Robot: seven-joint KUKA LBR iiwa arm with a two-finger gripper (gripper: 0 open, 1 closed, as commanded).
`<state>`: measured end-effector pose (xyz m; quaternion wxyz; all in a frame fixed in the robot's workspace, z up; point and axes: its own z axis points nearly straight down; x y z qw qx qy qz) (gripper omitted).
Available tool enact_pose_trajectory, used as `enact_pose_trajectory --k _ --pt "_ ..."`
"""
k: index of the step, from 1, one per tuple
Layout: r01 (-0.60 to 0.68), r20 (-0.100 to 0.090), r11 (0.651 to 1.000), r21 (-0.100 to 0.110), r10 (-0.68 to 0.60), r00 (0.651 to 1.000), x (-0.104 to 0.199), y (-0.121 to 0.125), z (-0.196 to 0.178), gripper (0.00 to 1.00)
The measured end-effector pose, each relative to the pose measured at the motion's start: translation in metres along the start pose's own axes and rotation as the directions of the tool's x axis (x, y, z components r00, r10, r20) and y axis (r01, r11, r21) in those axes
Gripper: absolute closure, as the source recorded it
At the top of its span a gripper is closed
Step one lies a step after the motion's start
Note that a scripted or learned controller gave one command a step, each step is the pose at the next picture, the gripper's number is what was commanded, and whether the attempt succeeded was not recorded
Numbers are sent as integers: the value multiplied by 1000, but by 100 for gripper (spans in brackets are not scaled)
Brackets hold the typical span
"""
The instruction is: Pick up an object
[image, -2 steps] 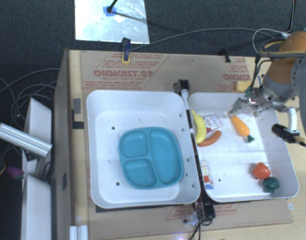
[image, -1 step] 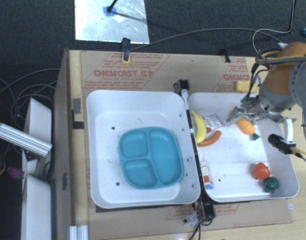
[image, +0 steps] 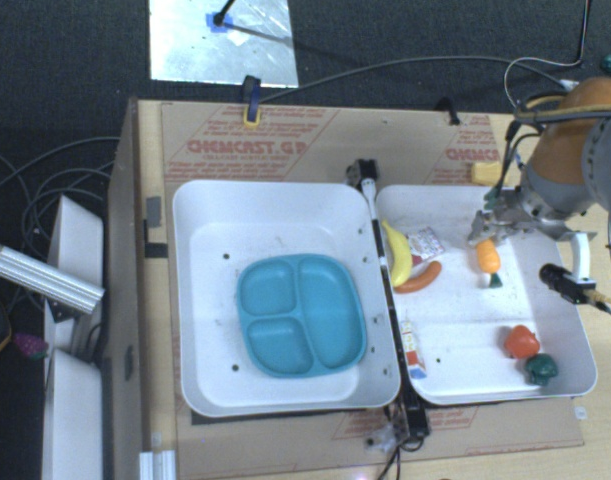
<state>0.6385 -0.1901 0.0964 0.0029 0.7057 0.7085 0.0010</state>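
Note:
My gripper (image: 488, 230) hangs over the back of the right bin (image: 455, 383), at the end of the grey arm with the orange band (image: 597, 95). A small orange carrot-like piece with a green tip (image: 487, 259) sits directly under the gripper, touching or very close to it. Whether it is gripped is unclear. Toward the bin's left wall lie a yellow banana (image: 394, 251), a white crinkled packet (image: 423, 242) and a red-orange sausage shape (image: 417, 280). A red object (image: 521, 341) and a dark green one (image: 542, 369) rest in the front right corner.
The left bin (image: 200, 258) holds a blue divided plate (image: 301, 314). A small printed tube (image: 412, 349) lies by the divider between the bins. A black part (image: 565, 284) and a white part (image: 582, 255) of the arm overhang the right bin's right side.

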Motion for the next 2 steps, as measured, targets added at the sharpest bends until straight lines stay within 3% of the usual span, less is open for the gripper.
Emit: enact_pose_trajectory --k 1,2 --pt "0 -4 1000 5 0 1000 68 -51 11 100" --pt "0 -4 1000 1 0 1000 148 -67 -90 100"
